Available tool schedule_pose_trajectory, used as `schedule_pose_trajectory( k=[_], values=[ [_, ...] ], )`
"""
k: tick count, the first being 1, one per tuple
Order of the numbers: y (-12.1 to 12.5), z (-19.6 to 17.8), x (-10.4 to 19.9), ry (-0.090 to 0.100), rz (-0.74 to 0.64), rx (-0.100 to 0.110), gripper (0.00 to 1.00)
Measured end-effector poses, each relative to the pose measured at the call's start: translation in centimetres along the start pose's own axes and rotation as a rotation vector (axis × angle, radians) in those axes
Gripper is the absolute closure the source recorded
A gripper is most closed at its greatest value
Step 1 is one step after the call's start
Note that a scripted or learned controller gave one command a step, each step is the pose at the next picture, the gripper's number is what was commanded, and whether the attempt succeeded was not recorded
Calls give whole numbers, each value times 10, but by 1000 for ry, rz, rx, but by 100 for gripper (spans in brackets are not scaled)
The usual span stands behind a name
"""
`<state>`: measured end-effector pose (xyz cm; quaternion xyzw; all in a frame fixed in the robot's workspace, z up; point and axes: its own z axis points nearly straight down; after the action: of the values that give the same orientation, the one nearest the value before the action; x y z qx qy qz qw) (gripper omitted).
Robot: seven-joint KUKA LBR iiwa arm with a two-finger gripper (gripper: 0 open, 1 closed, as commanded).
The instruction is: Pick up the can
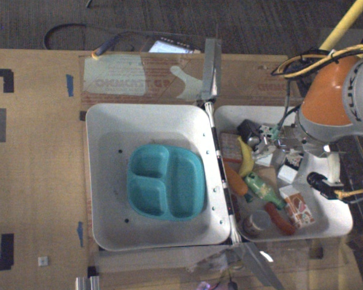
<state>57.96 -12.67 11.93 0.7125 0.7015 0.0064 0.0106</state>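
We find the can (256,222) at the near edge of the right bin (339,225), standing upright so its long axis points up toward us and we look down on its round, dull metal top. Just to its right lies a reddish sausage-shaped piece (280,219), and beyond that a small printed carton (299,209). A green bottle (263,190) lies slantwise above the can, with a curved yellow banana (247,156) and an orange piece (236,180) nearby. The gripper (277,142) hangs over the far part of this bin, well apart from the can; we cannot tell its state. The left bin (103,162) holds a smooth teal plastic tray (166,182) with three compartments.
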Motion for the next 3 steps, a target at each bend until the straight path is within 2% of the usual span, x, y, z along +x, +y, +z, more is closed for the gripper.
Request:
schedule_pose_trajectory(
  k=[1, 2, 3],
  values=[
    [0, -9, 0, 1, 3, -1, 100],
    [36, -80, -57, 4, -18, 21, 100],
    [-33, -134, -63, 6, 11, 24, 100]
  ],
)
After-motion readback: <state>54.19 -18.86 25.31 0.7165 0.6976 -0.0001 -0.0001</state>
